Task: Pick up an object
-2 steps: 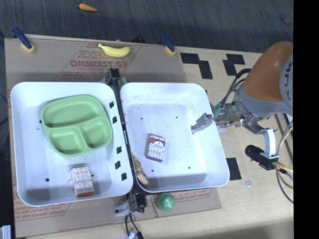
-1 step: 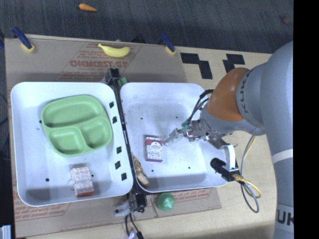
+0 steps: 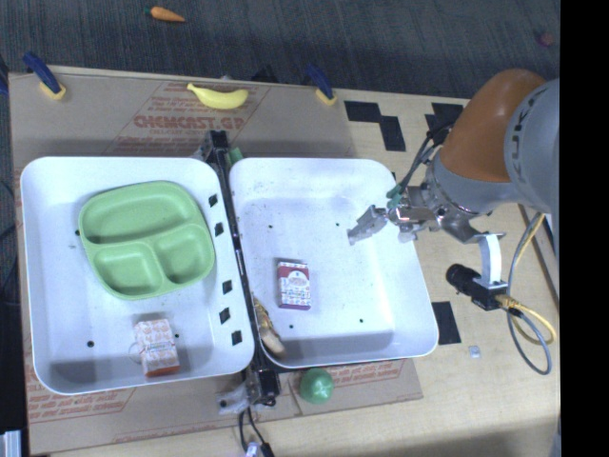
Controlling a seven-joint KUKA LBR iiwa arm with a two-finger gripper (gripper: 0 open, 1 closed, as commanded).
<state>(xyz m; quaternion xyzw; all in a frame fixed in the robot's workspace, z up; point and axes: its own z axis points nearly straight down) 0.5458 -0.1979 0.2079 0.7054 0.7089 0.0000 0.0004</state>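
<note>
The end effector (image 3: 366,225), grip state unclear, hovers at the red packet's (image 3: 293,284) two o'clock; descending there would grab nothing.

Right bin (image 3: 404,284): floor largely open around the small red box (image 3: 293,285); left bin (image 3: 38,255): green tray (image 3: 146,238) fills upper half, packet (image 3: 155,346) below it.

Outside the bins: banana (image 3: 218,94) on cardboard sheet (image 3: 285,112) upper centre, green ball (image 3: 316,386) at bottom edge, blue clamps (image 3: 44,74) at top corners, orange bit (image 3: 167,13) on floor upper left.
</note>
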